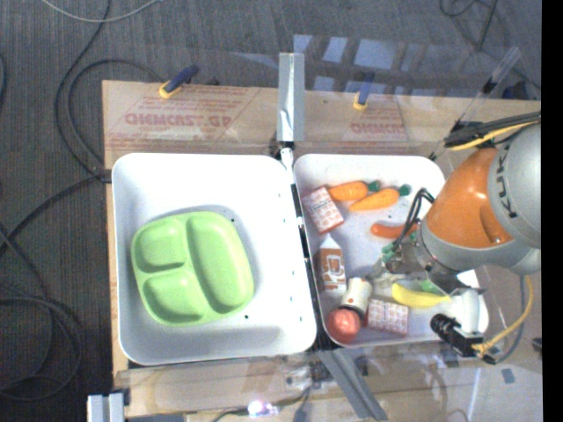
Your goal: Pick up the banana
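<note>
The yellow banana [419,296] lies in the right bin [352,167], near its front right corner, with its right end hidden under the arm. My gripper [398,265] hangs low over the bin, just above and to the left of the banana. The grey and orange arm [471,218] covers the bin's right side. Nothing shows clearly held in the gripper.
The right bin also holds two carrots [362,195], a red pepper [387,230], a red-white box [321,207], a brown bottle [331,267], a small can [356,294], a red apple [345,323] and a patterned box [388,316]. A green divided plate [192,265] sits in the left bin [132,170].
</note>
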Tool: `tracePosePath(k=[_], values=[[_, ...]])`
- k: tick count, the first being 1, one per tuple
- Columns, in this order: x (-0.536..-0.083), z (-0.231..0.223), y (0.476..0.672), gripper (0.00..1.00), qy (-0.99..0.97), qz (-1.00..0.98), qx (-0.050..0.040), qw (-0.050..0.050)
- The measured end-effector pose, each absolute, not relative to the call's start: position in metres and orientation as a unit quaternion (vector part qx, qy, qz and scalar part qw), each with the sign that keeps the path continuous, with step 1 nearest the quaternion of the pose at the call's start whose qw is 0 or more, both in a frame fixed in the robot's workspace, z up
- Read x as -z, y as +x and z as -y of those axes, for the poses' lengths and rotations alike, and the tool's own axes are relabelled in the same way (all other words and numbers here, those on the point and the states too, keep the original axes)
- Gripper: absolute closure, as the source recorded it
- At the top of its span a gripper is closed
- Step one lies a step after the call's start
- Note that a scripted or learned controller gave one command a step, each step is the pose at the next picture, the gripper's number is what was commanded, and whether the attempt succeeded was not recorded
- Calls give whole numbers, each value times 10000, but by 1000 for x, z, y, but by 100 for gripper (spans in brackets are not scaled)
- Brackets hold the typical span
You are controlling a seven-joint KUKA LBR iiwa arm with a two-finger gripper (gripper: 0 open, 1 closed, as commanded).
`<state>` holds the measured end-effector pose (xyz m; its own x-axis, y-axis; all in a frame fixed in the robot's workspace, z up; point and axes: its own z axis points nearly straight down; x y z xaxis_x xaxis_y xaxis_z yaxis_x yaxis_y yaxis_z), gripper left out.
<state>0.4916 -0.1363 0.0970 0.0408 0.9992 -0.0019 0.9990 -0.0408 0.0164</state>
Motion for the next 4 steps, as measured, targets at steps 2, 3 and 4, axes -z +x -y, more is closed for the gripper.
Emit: tracePosePath(k=[2, 3, 4], values=[[-103, 137, 491, 100, 7211, -6929, -39, 34], [-104, 142, 491, 0, 7231, -6907, -19, 81], [-110, 140, 491, 100, 7219, -6920, -13, 25]])
